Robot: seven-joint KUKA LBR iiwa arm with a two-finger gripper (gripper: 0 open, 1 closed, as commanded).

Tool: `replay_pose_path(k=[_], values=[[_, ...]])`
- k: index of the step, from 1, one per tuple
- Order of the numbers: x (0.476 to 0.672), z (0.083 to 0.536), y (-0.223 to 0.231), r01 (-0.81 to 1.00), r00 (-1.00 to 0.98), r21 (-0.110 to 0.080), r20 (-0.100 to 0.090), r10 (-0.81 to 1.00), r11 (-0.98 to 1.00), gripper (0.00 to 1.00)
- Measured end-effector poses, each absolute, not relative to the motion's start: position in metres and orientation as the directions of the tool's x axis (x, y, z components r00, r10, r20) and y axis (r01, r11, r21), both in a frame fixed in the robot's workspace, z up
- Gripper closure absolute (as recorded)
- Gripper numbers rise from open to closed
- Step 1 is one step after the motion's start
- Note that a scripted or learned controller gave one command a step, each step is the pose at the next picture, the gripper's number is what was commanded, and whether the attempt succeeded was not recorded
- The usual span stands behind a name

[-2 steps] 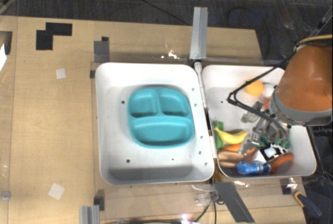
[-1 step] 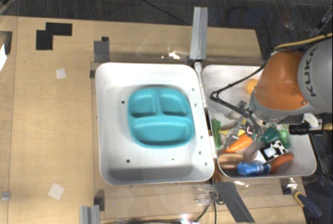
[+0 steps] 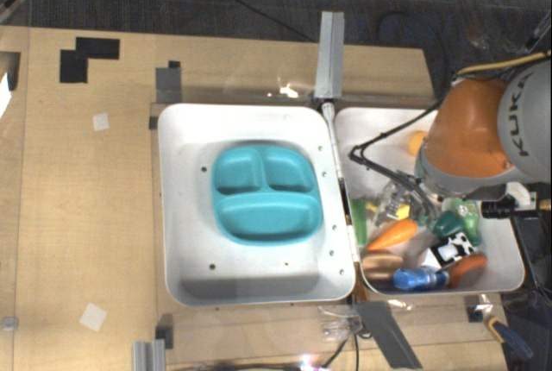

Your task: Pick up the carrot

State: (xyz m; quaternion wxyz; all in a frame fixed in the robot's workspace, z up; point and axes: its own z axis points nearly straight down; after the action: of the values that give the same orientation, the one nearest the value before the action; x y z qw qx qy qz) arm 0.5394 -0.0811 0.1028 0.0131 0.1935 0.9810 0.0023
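Observation:
The carrot (image 3: 392,234) is an orange tapered piece lying in the right bin (image 3: 373,132), near that bin's left side among other toy foods. The arm's orange band and grey wrist hang over the right bin, and the gripper (image 3: 407,204) reaches down to just above and right of the carrot. Its fingers are mostly hidden in the clutter under the wrist. I see nothing lifted off the bin floor.
A teal divided plate (image 3: 263,192) lies in the left bin (image 3: 185,145). Around the carrot sit a green piece (image 3: 360,216), a brown piece (image 3: 382,262), a blue item (image 3: 419,279), a red piece (image 3: 467,267) and a black-and-white tagged block (image 3: 452,250). A black cable (image 3: 384,136) crosses the right bin.

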Motion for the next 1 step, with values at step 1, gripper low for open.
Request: replay_pose_path(k=[1], values=[[0.5392,0.1024,-0.081,0.379,-0.925,0.009,-0.024,0.379,0.925,0.0]])
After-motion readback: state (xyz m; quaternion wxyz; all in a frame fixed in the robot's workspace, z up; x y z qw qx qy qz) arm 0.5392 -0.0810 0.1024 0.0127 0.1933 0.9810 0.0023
